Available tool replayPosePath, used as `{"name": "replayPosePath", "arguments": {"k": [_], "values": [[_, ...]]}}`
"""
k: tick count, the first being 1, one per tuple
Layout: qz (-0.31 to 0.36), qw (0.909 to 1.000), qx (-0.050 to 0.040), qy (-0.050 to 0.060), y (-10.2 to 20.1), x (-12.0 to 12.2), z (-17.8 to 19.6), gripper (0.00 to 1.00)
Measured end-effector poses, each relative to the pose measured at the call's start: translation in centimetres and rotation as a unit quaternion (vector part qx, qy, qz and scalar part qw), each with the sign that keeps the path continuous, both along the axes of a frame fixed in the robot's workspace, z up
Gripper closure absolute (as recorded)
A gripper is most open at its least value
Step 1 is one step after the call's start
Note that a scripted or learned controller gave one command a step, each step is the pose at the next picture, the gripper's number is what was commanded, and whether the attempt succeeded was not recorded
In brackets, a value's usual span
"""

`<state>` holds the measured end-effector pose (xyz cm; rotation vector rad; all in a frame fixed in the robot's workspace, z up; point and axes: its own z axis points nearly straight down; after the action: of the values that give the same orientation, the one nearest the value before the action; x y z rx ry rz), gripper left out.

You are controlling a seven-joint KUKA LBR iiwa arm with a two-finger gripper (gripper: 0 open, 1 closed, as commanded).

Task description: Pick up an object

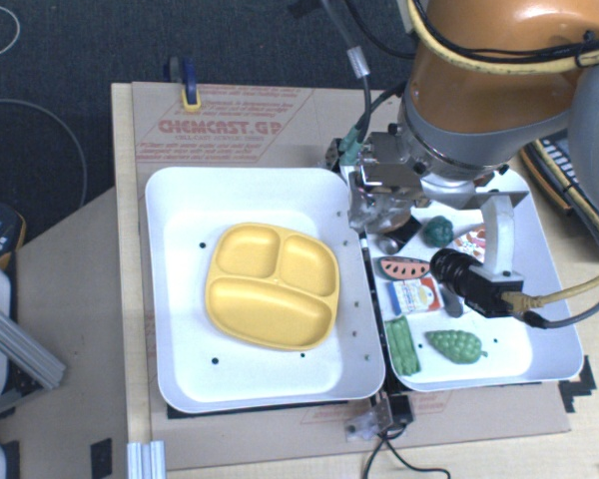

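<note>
A dark carpeted floor is surrounding the table (pixel 250 118), which is carrying two shallow white bins side by side. We are seeing the jaws (pixel 379 223) hanging low over the inner top corner of the right bin (pixel 549 352), near the wall shared with the left bin (pixel 180 367), and we cannot tell whether they are open or closed, since the metal housing is hiding their tips. Nothing is showing between them, so we are judging the pick as not yet done, with the grasp and the lift both left. Just below them a watermelon slice (pixel 401 266) is lying, with a small carton (pixel 415 294), a green pod (pixel 400 344) and a bunch of green grapes (pixel 455 345) farther down, and a dark teal piece (pixel 438 232) beside them. A yellow divided plate (pixel 272 285) is sitting alone in the left bin. The arm (pixel 499 58) is reaching in from the right, its orange band bulking above the wrist, pointing steeply downward.
</note>
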<state>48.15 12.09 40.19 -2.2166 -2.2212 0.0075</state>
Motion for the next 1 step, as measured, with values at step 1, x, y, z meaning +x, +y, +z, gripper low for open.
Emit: {"name": "replayPosePath", "arguments": {"k": [1], "values": [[-0.005,1.0000,-0.0007,0.000,-6.65,-0.27,-3.37,1.00]]}}
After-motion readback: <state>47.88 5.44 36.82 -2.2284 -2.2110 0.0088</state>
